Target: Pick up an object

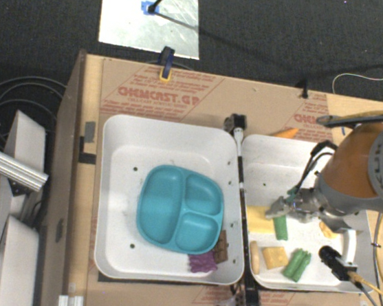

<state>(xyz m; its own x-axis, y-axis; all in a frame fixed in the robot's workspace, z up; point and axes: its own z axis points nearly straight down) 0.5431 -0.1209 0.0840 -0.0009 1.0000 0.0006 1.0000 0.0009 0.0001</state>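
Note:
My gripper [290,207] hangs low over the middle of the right bin [274,159], at the end of the grey arm with its orange band. A short green piece [280,227] lies right under the gripper, touching or nearly touching it. I cannot tell whether it is gripped. A pale yellow flat piece [259,221] lies just left of it by the bin's left wall. Nearer the front are a yellow block [274,256], a second green piece [296,263] and a tan stick [255,256]. A small orange bit [325,230] lies right of the gripper.
The left bin [126,148] holds a teal divided plate [181,208], with a purple thing [200,261] and a brown thing [222,248] at its front right. The divider between the bins runs just left of the gripper. An orange item [285,133] lies on the cardboard behind the right bin.

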